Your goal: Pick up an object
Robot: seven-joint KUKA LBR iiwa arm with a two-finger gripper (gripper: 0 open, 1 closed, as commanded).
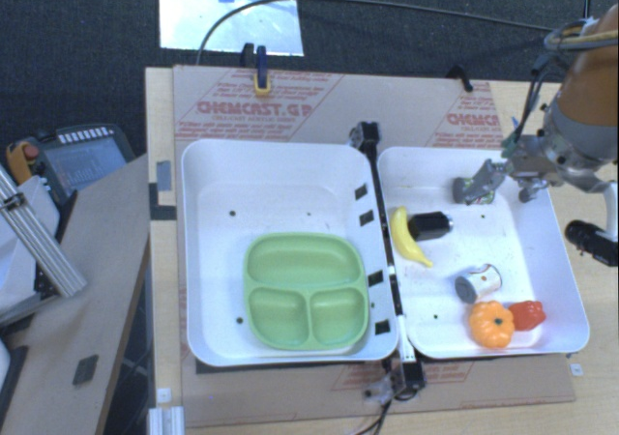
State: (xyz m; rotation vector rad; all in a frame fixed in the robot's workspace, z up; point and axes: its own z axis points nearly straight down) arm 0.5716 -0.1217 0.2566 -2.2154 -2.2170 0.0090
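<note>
- Arm [585, 104] enters from the right, over the far part of the right bin [556, 230].
- End effector [503, 182] hangs above that bin's far end; fingers look spread, nothing seen between them.
- Small grey object [471, 190] lies just beside the left finger, on the bin floor.
- Right bin, middle: banana [409, 238] touching a black cylinder [428, 225].
- Nearer the front: small silver can [479, 282], orange pumpkin [491, 324], red item [527, 314] beside the pumpkin.
- Left bin [208, 230]: green divided plate [305, 290], three compartments.
- Both bins sit on the table [160, 133].
</note>
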